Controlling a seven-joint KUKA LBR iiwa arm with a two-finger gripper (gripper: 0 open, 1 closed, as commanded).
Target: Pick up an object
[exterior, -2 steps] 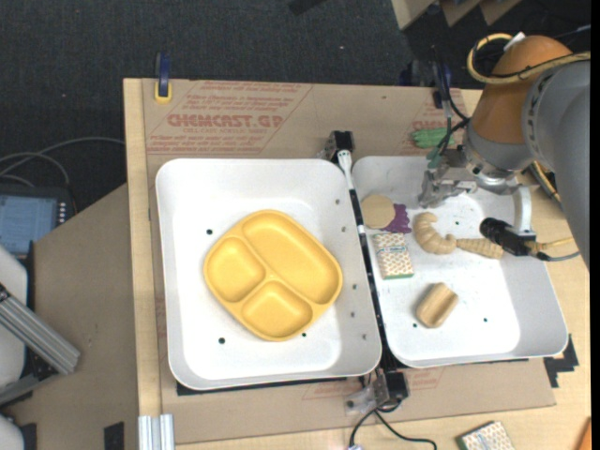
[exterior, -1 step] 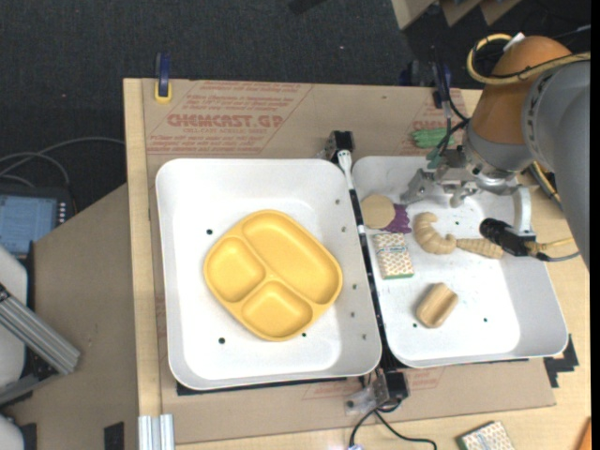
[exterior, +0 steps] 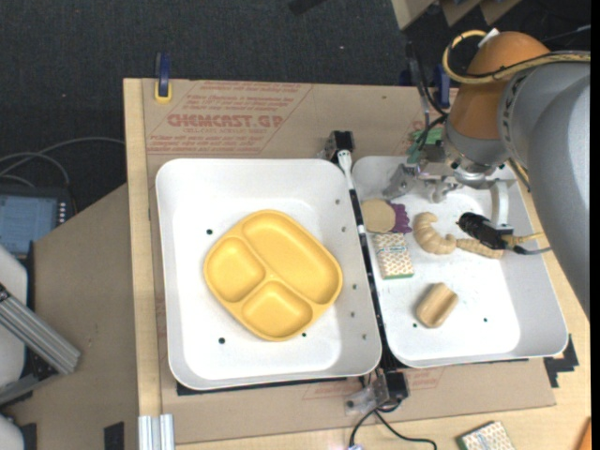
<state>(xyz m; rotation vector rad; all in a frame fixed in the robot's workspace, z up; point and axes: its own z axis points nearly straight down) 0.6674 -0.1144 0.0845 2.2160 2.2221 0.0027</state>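
Red printed lettering runs across the brown board point(exterior: 234, 115) that lies under the two bins, near its far edge. The large line reads roughly "CHEMCAST GP". The smaller red lines above and below it are too blurred to read.

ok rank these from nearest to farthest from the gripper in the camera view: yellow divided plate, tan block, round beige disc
Measured from the gripper, over the right bin's far end:
1. round beige disc, just left of it by the divider
2. tan block, nearer the right bin's front
3. yellow divided plate, in the left bin
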